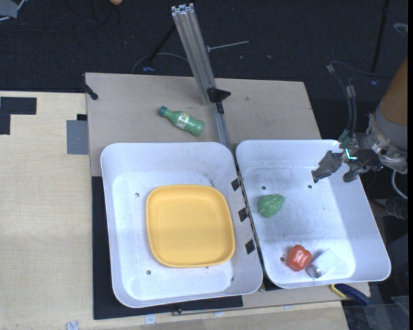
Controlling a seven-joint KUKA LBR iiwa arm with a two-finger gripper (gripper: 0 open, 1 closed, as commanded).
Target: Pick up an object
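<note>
Tool [336, 165] sits at right of frame, over the right bin's [372, 215] upper right part, fingers spread apart, nothing between them. Three candidates in that bin: green lump [270, 204] near its left wall, mid-frame; red piece [298, 257] lower down; a small pale thing [316, 269] touching the red piece, too blurred to name.

Green lump looks light, bumpy, maybe soft plastic or toy food; probably grips fine across its narrow width, little slip risk. It stands alone with bare floor around it, so it looks the easiest pick. Only the left wall is close, so closing along the wall looks safer than across it.

Red piece is small, rounded, likely slick; the neighbour touching it and the bin's lower rim nearby crowd the fingers.

Left bin [117, 184] holds a yellow plate [190, 224]: flat, stiff, hard to pinch except at the rim. Green bottle [182, 120] lies on the desk [275, 108] above the bins, well away from the tool.
</note>
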